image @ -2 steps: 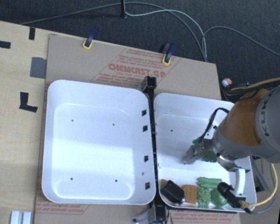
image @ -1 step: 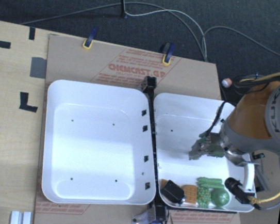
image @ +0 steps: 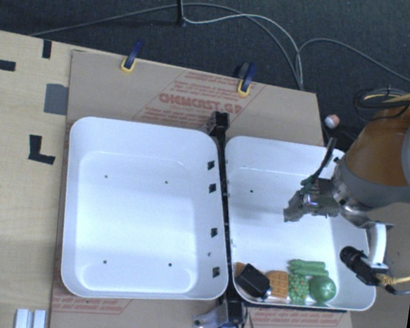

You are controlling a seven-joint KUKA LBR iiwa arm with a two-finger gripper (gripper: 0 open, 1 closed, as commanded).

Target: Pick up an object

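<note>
Tool over right bin; spread or pressed, cannot tell. Green toy lower right: probably light, soft; grip across middle.

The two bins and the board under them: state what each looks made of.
Left bin and right bin: likely moulded plastic, smooth white with a soft sheen and rounded corners. Board: apparently cardboard, matte brown with red print.

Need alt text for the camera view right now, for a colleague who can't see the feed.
The gripper hangs over the middle of the right bin, above its bare floor and apart from the objects. A black object, an orange block and green pieces cluster along that bin's near edge.
</note>
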